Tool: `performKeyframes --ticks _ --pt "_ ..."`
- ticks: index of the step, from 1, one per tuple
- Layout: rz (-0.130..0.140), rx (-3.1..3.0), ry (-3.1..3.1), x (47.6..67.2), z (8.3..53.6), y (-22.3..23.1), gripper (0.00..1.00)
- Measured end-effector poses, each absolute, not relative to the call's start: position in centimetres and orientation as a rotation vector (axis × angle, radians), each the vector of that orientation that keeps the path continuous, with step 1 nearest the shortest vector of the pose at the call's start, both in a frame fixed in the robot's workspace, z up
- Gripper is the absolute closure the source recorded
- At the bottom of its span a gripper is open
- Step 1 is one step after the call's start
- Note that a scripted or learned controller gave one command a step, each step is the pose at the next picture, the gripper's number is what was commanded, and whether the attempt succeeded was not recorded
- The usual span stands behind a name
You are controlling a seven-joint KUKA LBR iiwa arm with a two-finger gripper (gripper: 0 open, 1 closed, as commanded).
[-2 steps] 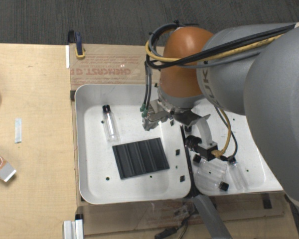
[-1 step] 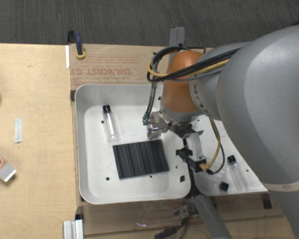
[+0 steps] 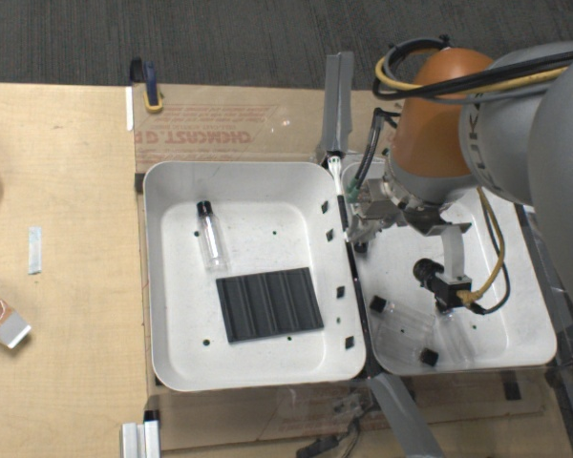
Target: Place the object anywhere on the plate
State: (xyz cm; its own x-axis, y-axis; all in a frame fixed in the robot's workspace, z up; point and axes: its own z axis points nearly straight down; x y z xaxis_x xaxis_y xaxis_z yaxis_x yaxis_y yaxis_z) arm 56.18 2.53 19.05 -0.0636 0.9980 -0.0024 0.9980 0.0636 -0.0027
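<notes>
Camera view: the hand [image 3: 361,227] is low under the orange-banded arm [image 3: 439,113], at the left edge of the right bin [image 3: 520,337], just beside the wall it shares with the left bin [image 3: 267,203]. Released or clenched: cannot tell, the wrist covers it. The object, a clear vial [image 3: 208,235] with a black cap, lies flat in the far-left part of the left bin. It is near the dark ridged plate [image 3: 269,303] but apart from it; the plate lies flat toward the near side. Risks, as judged: the vial is round and slick, so a pinch off its axis could roll it away or squirt it out. Its clear body may be hard to locate. Released onto the ridges, it could roll along a groove and off the plate. Crossing the shared wall too low could clip the rim. Surface: brown tabletop [image 3: 67,160], with a pale strip [image 3: 34,251] and a wrapped packet [image 3: 2,320] loose at left. Dark carpeted floor [image 3: 220,17] lies beyond.
</notes>
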Motion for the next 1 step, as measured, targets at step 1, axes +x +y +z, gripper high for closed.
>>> performKeyframes --ticks 1 --pt "0.004 -1.998 -2.425 59.16 25.49 6.33 1.0"
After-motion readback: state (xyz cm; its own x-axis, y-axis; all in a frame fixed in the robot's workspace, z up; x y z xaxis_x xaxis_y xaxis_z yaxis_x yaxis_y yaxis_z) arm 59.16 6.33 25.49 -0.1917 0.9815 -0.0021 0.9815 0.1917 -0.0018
